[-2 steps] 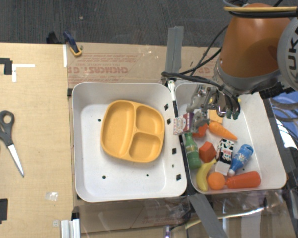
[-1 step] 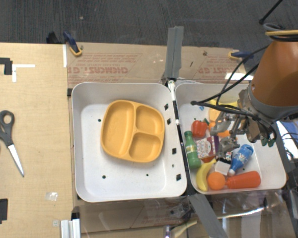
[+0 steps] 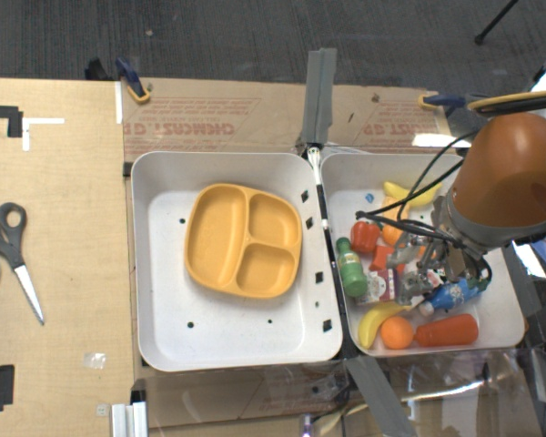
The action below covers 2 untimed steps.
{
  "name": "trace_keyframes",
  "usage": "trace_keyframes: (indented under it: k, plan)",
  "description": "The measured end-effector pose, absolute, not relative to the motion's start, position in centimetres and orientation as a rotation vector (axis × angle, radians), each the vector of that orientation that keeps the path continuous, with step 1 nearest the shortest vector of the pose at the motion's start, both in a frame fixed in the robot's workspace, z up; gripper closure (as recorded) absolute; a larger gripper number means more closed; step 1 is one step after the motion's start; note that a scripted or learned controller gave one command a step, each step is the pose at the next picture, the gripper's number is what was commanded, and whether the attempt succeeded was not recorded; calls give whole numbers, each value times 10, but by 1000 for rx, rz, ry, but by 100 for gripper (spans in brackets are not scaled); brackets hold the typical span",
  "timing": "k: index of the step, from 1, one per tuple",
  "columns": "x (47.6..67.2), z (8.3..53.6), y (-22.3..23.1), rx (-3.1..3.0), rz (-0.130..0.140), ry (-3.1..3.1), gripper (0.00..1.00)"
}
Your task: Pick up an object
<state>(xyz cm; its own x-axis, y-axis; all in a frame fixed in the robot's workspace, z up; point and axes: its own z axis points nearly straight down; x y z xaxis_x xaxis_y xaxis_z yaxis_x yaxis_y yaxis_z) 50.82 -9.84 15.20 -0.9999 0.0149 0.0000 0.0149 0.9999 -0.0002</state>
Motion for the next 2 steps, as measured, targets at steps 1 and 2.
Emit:
trace_keyframes:
  k: [1, 2]
  plan:
    - [565, 124, -129, 87, 2, -3145, 100]
    - [564, 124, -129, 87, 1, -3145, 0]
